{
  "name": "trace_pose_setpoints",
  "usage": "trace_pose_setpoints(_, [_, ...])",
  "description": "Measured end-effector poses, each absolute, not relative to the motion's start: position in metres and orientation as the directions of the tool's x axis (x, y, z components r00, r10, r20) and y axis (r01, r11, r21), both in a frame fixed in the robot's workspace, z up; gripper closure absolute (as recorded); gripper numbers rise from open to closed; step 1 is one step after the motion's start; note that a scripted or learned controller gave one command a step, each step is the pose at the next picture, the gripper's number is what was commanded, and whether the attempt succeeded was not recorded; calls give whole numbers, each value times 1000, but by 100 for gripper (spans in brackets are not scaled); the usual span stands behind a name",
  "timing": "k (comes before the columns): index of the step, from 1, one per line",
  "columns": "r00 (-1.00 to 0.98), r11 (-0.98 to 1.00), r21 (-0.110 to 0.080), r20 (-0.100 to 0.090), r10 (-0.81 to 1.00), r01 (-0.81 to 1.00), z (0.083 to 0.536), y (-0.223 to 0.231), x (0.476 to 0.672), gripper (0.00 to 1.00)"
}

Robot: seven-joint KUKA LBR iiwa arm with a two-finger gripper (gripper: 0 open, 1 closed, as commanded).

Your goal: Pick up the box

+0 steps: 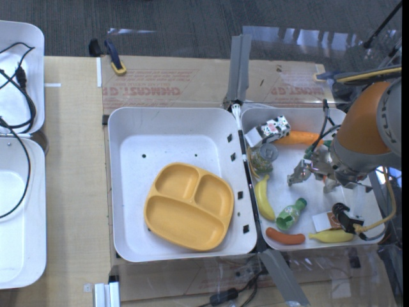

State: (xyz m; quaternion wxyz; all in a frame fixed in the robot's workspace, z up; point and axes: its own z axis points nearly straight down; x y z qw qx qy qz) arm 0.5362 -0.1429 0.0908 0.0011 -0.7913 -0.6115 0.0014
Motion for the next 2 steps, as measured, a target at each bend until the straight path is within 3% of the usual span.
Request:
trace_pose_setpoints(1, [196, -196, -3, 0, 981, 981, 91, -149, 485, 0])
trace_pose_setpoints(2, [-9, 9, -2, 1, 1000, 1000, 103, -134, 477, 0])
